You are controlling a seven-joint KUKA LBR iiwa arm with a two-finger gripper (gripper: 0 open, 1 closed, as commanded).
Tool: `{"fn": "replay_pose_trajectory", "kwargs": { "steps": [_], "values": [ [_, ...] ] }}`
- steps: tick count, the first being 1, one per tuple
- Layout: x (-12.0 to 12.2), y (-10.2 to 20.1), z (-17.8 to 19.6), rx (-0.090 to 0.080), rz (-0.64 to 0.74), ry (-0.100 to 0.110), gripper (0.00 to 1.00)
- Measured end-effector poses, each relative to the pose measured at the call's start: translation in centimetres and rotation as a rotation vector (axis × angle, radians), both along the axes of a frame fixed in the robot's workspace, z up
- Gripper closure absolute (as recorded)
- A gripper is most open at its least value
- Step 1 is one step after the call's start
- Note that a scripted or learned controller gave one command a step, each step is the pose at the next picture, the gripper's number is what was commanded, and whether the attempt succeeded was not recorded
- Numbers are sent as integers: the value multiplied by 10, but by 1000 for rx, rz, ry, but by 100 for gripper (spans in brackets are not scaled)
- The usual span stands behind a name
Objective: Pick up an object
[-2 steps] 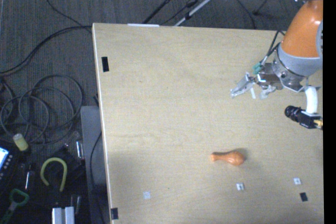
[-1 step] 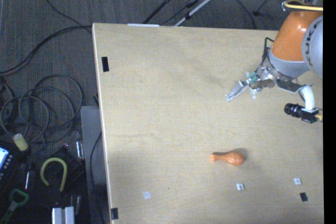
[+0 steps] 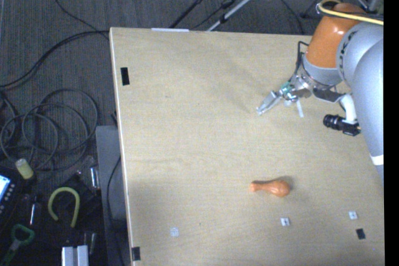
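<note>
Near bench front — orange pear-shaped object, narrow neck pointing left; jaws released, well apart from it.

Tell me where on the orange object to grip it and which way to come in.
Grip the orange object probably across its narrow neck, the end pointing to the view's left, or across the bulb's short width. It lies flat on the tan surface with its long axis left to right, so bring the hand straight down with fingers closing across that axis.
</note>
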State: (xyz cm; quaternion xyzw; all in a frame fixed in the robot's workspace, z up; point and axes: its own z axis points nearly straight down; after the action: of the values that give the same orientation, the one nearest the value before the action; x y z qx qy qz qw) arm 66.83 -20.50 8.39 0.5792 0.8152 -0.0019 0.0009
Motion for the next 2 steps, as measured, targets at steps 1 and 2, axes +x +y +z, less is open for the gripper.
{"fn": "replay_pose_trajectory", "kwargs": {
  "steps": [1, 2],
  "values": [
    [0, 60, 0, 3, 68, 0, 0],
    [0, 92, 0, 2, 82, 1, 0]
  ]
}}
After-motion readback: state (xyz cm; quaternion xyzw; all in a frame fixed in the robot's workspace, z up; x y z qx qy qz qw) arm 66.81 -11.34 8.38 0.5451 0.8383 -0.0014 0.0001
